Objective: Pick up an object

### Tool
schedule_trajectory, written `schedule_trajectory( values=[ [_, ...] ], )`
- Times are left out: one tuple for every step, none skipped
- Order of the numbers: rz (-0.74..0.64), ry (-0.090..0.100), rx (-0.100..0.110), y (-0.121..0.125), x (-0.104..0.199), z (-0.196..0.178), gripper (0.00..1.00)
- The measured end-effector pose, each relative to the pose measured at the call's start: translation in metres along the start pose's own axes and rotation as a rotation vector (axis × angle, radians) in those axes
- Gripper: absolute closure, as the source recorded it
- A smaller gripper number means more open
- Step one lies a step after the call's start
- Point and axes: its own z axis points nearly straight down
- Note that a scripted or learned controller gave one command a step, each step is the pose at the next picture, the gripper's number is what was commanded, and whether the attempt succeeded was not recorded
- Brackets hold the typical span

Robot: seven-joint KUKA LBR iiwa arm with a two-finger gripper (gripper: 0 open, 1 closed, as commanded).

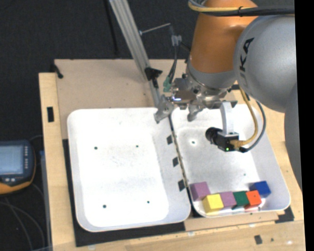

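Several small blocks lie along the near edge of the right bin: a purple one, a yellow one, a mauve one, a green one, an orange one and a blue one. My gripper hangs over the bin's far left corner, well away from the blocks. Its two fingers stand apart, open, and I see just white bin floor between them.
The left bin lies beside the right one, with a dark divider between them. A slanted metal rail rises behind the gripper. A black unit with a cable hangs from the wrist. A small screen device sits off the bench's left side.
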Motion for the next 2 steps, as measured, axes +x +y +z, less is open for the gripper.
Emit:
schedule_trajectory(
  values=[
    [0.000,-0.003,0.002,0.091,0.009,-0.001,0.00],
    [-0.006,-0.001,0.018,0.017,0.032,0.057,0.00]
  ],
)
